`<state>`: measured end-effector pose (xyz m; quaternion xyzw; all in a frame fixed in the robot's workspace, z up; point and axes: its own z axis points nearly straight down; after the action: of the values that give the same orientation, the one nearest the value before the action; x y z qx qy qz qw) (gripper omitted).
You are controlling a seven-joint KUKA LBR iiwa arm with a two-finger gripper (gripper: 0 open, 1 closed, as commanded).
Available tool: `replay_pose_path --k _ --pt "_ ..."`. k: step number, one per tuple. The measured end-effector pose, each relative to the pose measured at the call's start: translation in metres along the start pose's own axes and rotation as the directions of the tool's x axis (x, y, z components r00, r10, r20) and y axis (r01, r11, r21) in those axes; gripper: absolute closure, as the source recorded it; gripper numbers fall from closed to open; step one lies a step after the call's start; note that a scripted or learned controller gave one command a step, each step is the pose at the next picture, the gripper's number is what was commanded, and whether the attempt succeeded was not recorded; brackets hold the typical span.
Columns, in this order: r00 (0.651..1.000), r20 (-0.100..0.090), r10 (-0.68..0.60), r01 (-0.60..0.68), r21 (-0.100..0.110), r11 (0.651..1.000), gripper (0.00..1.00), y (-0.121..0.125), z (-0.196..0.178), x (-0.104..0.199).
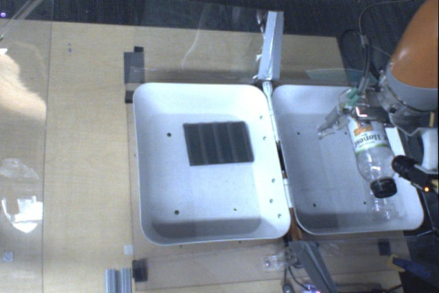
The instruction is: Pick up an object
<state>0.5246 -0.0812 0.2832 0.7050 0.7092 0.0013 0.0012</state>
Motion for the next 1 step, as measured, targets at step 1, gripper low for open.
replay_pose_path --k 1 --pt "0.979 0.0 -0.202 0.202 -0.002 0.979 0.0 0.0229 0.1884 -0.0218"
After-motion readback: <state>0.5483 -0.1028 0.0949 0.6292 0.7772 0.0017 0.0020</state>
